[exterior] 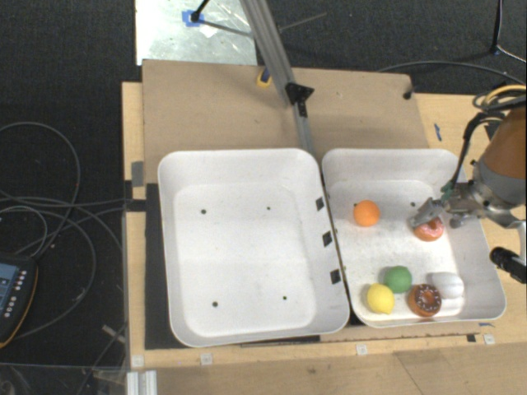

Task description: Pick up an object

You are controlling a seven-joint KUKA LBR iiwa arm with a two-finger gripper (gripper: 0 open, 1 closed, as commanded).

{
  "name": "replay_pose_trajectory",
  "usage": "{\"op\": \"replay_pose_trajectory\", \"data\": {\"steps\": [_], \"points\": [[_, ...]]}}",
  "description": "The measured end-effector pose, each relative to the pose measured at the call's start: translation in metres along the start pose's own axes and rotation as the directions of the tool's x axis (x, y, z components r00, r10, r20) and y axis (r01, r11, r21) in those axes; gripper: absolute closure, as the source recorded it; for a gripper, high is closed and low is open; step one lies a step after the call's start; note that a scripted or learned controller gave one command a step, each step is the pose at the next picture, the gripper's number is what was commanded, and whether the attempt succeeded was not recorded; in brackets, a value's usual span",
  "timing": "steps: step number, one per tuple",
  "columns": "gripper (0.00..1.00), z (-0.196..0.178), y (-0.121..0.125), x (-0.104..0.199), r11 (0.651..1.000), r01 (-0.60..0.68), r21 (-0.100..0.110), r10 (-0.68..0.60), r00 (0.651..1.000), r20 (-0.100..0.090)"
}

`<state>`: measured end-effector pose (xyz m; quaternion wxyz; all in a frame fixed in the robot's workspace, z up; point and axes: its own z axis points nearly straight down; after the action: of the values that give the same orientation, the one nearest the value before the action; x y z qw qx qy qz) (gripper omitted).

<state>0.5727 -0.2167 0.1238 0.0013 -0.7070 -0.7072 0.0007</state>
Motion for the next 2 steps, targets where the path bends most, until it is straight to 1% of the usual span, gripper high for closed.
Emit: {"op": "replay_pose_trajectory", "data": {"steps": [1,2], "points": [[1.00,-0.015,0.002,-0.001,1.000,0.001,-0.007,-0.001,1.000,0.003],[1.00,-0.062,0.000,0.006,1.000,0.004,-0.009,-0.004,1.000,0.003]]}}
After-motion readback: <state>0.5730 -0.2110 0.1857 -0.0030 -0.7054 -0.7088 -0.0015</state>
